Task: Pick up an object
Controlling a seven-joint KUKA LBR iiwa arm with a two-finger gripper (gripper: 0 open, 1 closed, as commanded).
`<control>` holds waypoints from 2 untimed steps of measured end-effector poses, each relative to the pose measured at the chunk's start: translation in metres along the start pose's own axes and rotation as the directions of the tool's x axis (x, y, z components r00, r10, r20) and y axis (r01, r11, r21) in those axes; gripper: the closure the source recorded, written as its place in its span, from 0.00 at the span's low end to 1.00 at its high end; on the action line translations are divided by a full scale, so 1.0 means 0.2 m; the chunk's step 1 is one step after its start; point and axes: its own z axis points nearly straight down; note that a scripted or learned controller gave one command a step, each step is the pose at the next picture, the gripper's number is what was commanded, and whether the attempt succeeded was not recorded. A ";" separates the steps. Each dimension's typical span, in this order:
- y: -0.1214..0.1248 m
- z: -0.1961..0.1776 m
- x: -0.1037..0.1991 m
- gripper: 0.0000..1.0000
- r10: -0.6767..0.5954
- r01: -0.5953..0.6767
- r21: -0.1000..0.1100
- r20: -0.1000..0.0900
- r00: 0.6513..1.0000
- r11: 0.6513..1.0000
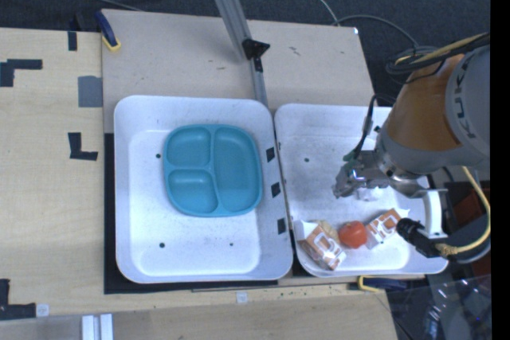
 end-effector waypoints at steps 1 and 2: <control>-0.01 -0.31 0.02 1.00 -0.001 0.001 -0.002 0.000 1.000 1.000; 0.00 -0.55 0.02 1.00 -0.001 0.001 -0.001 0.001 1.000 1.000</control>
